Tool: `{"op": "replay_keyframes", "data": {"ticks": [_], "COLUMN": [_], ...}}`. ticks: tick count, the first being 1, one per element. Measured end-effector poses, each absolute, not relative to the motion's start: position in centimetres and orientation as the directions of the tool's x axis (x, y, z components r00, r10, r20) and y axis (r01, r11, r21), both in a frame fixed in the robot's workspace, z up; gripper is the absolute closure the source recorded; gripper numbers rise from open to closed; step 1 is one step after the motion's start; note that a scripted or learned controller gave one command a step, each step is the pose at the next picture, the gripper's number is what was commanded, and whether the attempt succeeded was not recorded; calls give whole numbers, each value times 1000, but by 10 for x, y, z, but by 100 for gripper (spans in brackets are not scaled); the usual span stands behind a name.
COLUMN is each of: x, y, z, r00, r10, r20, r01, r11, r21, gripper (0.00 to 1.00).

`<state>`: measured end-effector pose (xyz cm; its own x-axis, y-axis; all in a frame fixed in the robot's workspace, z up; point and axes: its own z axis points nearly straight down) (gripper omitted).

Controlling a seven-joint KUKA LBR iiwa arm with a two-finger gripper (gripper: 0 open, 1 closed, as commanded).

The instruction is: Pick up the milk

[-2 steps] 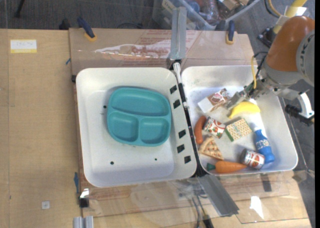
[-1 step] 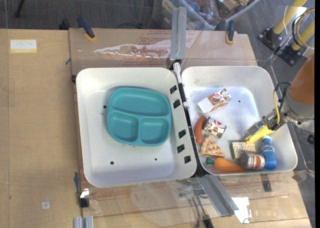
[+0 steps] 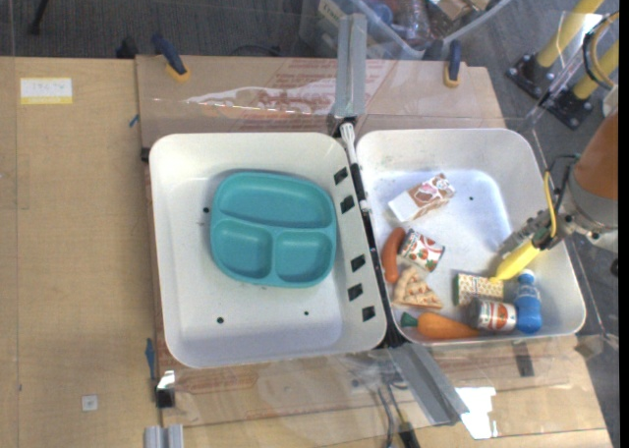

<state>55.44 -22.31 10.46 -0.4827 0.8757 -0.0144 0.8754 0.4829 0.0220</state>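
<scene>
Milk carton [image 3: 423, 196]: white with red-brown print, lying flat in right bin [image 3: 491, 146]; lettering unreadable. Gripper [image 3: 543, 230]: grasp state indeterminable.

grey arm [image 3: 590, 225], orange band [image 3: 600, 166], black cable along the wrist

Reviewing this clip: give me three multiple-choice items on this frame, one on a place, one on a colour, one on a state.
1. Where does the divided plate lie?
A. left bin
B. right bin
C. bare bench

2. What colour is that plate?
A. red
B. teal
C. yellow

3. How does the milk carton stand to the gripper?
A. clamped in it
B. lying apart from it
C. lifted above the bins

Answers: 1 A, it sits on the left bin floor. 2 B, teal all over. 3 B, the carton lies on the right bin floor, away from the gripper.
</scene>
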Motion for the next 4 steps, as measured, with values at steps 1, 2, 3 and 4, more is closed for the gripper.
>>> {"op": "replay_keyframes", "data": {"ticks": [1, 2, 3, 4], "x": [598, 598, 668, 586], "y": [-165, -165, -108, -100], "z": [191, 191, 114, 112], "r00": [-488, -488, -413, -690], "r10": [873, 873, 911, 722], "r20": [-4, -3, -18, -47], "r01": [873, 873, 910, 721], "r11": [488, 488, 413, 691], "r21": [5, 4, 34, 45], "gripper": [100, 0, 0, 0]}}
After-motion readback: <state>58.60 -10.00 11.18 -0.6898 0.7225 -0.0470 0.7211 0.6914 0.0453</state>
